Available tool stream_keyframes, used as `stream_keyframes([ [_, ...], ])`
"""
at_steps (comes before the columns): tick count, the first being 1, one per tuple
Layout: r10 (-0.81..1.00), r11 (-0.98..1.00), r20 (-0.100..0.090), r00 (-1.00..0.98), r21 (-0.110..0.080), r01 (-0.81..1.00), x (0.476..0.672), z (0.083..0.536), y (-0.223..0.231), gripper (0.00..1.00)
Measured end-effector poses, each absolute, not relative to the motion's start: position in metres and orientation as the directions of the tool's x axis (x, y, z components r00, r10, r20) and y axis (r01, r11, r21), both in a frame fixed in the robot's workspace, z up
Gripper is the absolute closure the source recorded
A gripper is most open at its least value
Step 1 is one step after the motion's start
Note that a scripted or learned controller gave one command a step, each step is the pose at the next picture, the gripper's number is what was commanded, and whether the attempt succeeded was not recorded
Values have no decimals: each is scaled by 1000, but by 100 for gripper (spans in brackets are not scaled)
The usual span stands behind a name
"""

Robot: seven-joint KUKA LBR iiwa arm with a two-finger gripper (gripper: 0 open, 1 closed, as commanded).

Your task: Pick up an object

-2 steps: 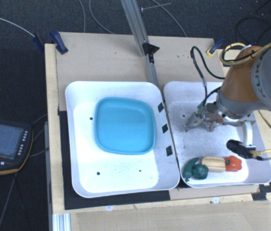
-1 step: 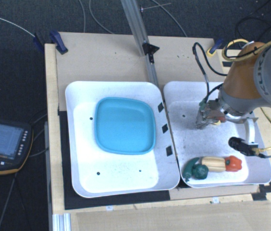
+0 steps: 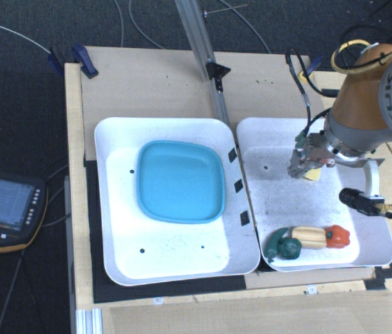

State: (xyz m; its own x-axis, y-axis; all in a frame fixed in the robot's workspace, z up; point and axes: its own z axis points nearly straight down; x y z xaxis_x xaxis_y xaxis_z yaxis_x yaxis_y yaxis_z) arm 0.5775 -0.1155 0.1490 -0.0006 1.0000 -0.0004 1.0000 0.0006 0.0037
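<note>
Even, bright overhead light; the two shallow white plastic bins [image 3: 112, 186] nearly wash out, shadows soft and short, overall focus slightly soft.

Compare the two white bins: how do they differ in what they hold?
The left bin holds one flat blue plate; the right bin holds small toys along its near edge. The gripper is over the right bin, not the left bin. Both are shallow and white.

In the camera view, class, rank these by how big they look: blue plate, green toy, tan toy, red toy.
1. blue plate
2. tan toy
3. green toy
4. red toy

The green and red toys look close in size, so their order is unsure.
</note>
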Motion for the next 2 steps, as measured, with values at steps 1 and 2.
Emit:
stream_keyframes([
  [1,1000,0,0,0,4,1000,580,192,-116,100],
  [2,1000,1,0,-1,5,1000,580,253,-111,100],
])
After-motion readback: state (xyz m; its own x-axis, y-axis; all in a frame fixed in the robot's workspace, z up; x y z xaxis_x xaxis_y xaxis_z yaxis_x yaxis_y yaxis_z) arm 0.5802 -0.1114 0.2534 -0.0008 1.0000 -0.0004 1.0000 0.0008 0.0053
